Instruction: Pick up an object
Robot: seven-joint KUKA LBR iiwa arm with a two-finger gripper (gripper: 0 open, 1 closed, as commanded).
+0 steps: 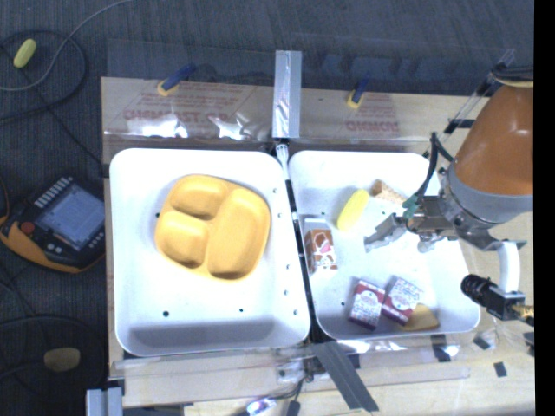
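Observation:
My gripper (397, 239) hangs over the middle of the right bin (329, 323), its fingers spread apart with only bare bin floor showing between them. A yellow lemon-shaped object (352, 209) lies just up and left of it. A brown and white packet (321, 248) rests against the bin's left wall. Two small red and white boxes (381, 302) sit near the front, with an orange piece (424, 318) beside them. A tan crumbly piece (387, 191) lies at the back, close to the arm.
The left bin (139, 319) holds a yellow divided plate (213, 225). A ridge (297, 258) separates the two bins. The arm's orange band (503, 146) rises over the right bin's right side. A handheld controller (61, 224) lies on the floor at the left.

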